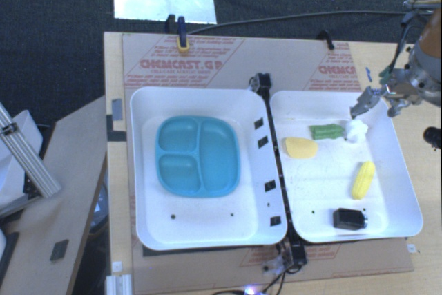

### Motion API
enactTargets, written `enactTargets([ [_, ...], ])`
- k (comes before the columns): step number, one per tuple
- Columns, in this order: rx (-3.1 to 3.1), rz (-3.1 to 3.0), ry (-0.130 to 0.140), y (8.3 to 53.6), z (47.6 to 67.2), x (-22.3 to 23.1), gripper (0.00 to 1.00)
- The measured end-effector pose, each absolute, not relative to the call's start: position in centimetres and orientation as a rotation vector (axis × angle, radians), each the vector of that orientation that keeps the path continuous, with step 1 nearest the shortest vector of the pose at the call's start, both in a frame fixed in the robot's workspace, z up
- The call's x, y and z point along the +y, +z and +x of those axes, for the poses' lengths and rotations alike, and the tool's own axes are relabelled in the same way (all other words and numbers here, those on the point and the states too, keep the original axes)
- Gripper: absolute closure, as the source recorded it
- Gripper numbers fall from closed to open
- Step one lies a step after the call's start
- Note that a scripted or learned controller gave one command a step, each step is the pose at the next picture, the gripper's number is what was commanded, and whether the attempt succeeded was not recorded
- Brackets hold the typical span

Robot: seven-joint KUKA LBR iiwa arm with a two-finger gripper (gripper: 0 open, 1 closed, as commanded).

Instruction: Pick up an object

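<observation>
Looking down on the bench, you are seeing two shallow white bins lying side by side. The left bin (148, 217) is holding a light-blue plastic divided plate (199, 155). The right bin (400, 217) is holding a small white lump (356, 130), a green oblong block (327, 131) just beside it, a pale yellow rounded piece (300, 148), a yellow corn cob (363, 179) and a black boxy object (349, 219) near the front wall. The two-finger gripper (376, 101) is reaching in from the right, hanging over the bin's far right corner, just above the white lump. Its fingers are standing apart, gripping nothing.
</observation>
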State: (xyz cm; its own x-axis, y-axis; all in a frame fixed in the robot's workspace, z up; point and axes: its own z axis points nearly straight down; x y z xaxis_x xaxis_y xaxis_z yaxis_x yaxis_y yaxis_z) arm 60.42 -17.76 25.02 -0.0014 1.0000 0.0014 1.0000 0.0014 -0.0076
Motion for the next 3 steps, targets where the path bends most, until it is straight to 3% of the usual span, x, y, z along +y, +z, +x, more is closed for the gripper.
enactTargets([
  [1,-2.227,-2.219,-0.001,25.6,60.6,-17.7,0.00],
  [3,-2.221,-2.219,0.002,15.3,59.4,-18.2,0.00],
])
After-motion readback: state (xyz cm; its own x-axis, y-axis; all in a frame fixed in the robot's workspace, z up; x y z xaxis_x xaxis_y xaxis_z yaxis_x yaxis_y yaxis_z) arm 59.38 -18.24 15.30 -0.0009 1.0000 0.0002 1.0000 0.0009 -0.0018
